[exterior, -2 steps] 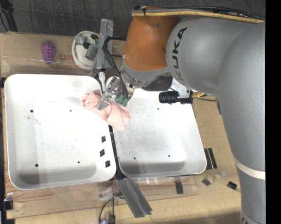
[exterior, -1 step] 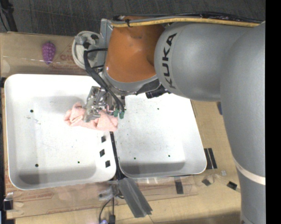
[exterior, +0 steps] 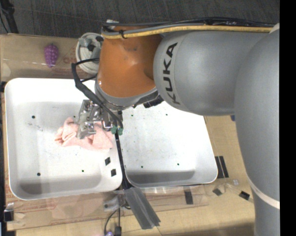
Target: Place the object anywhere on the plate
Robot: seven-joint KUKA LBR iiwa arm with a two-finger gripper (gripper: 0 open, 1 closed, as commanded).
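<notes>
The hand hangs directly over the crumpled pink cloth in the left bin; whether it pinches the cloth, I cannot tell. The cloth spreads mostly leftward beneath it.

Two white bins sit side by side on one bench: the left bin and the right bin. One pink cloth lies in the left bin. One purple bunch of grapes lies on the bench just above the left bin. One arm with one tool reaches over the left bin, above the cloth.
</notes>
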